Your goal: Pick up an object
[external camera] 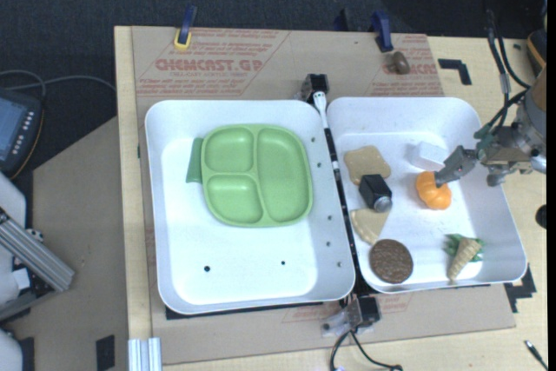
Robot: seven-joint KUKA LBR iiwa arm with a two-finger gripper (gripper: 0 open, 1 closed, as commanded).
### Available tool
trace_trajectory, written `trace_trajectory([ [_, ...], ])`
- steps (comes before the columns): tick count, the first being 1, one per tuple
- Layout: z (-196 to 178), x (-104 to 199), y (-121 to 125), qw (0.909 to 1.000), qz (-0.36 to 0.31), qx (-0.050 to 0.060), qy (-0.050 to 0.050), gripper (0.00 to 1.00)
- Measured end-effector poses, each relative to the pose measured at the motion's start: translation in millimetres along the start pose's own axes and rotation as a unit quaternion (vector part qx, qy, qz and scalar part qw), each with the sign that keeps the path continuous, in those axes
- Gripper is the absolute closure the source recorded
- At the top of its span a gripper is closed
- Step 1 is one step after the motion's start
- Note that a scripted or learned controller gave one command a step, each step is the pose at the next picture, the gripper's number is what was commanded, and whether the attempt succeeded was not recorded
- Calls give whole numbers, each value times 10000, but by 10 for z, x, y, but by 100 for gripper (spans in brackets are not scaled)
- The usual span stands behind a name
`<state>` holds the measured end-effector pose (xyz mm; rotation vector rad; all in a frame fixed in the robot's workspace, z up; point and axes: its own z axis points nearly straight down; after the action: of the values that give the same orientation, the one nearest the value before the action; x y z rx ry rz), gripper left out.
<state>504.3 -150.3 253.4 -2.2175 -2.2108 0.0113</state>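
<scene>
The gripper (476, 162) hangs over the right bin (460, 113) with its fingers spread apart, one tip just touching an orange fruit (433, 191); nothing sits between them. Near the fruit lie a white block (427, 154), a black cylinder (376, 191), a brown disc (391, 261) and a corn toy (463, 253). A green divided plate (256, 175) rests in the left bin (174, 256).

Two white bins side by side on a table (139, 187), left bin (174, 256) holding a green divided plate (257, 174), right bin (495, 230) with an orange ball (433, 191), black cylinder (376, 192), brown disc (391, 261), claw (473, 162) spread wide, one finger (452, 165) at the ball
</scene>
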Motion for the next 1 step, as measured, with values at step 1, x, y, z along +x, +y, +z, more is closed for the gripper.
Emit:
trace_trajectory([
  [1,-64,3,23,10000,-15,-63,-11,0],
])
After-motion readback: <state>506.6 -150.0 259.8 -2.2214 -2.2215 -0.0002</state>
